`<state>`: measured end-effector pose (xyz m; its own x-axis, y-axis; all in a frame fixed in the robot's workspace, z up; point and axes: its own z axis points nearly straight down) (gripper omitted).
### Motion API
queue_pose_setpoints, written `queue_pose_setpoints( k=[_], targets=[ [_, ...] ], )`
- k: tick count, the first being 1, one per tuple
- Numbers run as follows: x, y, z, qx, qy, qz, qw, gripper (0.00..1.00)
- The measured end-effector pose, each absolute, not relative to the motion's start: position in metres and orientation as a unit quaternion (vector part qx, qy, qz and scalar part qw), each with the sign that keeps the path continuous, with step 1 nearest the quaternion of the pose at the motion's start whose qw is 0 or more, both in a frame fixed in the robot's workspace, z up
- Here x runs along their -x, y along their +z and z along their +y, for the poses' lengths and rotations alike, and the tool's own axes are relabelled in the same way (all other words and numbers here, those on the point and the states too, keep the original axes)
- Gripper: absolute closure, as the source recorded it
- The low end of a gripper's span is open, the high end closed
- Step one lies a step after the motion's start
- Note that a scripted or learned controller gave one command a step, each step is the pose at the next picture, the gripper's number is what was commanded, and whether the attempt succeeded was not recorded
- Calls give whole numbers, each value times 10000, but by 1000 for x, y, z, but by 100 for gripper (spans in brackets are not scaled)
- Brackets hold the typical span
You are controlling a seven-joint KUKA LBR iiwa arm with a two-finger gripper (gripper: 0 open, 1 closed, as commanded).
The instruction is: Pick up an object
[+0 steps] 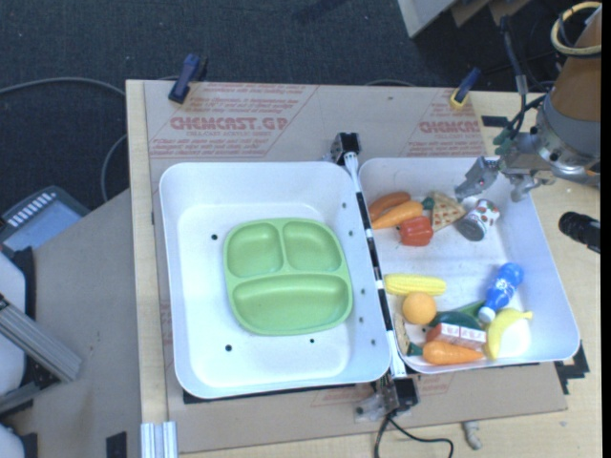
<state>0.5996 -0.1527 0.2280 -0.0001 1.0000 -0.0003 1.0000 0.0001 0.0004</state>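
Where claw (484, 181) hangs, can (476, 219) beneath.

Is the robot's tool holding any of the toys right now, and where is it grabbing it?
It cannot be told. The tool sits just above a small grey can in the right bin, but no toy shows between its tips.

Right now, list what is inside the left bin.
The left bin holds one green divided plate, lying flat with three bare compartments. A few dark dots mark the bin floor. Whatever lies beneath the plate is covered.
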Motion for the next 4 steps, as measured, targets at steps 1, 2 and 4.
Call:
queue_pose_setpoints(
  k=[1,2,4],
  targets=[
    [-613,184,-70,-7064,-1,7078,-16,0],
    [-584,84,-94,-7074,-4,7068,-2,0],
    [-630,95,-101,-7068,5,7074,12,100]
  ],
)
